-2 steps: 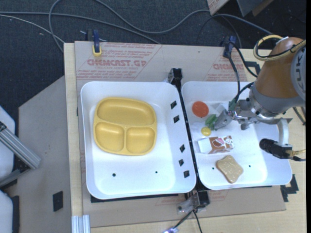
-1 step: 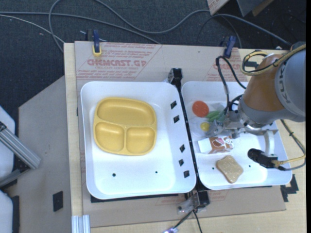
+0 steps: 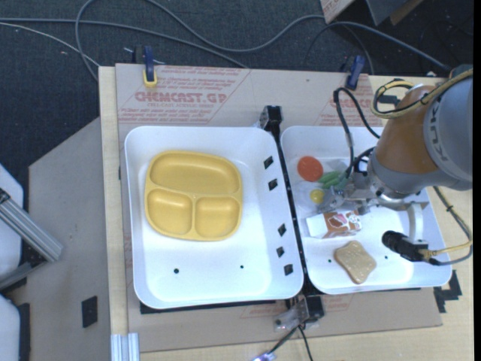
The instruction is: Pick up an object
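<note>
Over the right bin (image 3: 440, 277), the end effector (image 3: 347, 195) hangs low among the small items: an orange ball (image 3: 310, 168), a green piece (image 3: 331, 178), a red-and-white packet (image 3: 342, 222) and a tan bread-shaped piece (image 3: 355, 262). Its opening cannot be told, nor any hold. This looks like the reach stage; next comes closing on one item, then lifting.

Probably a robotics lab: clamped board (image 3: 188, 96), loose cables (image 3: 188, 32).

The arm (image 3: 443, 138) is a thick grey cylinder with a broad orange band (image 3: 402, 138) above the wrist, and black and yellow cables loop beside that band.
</note>
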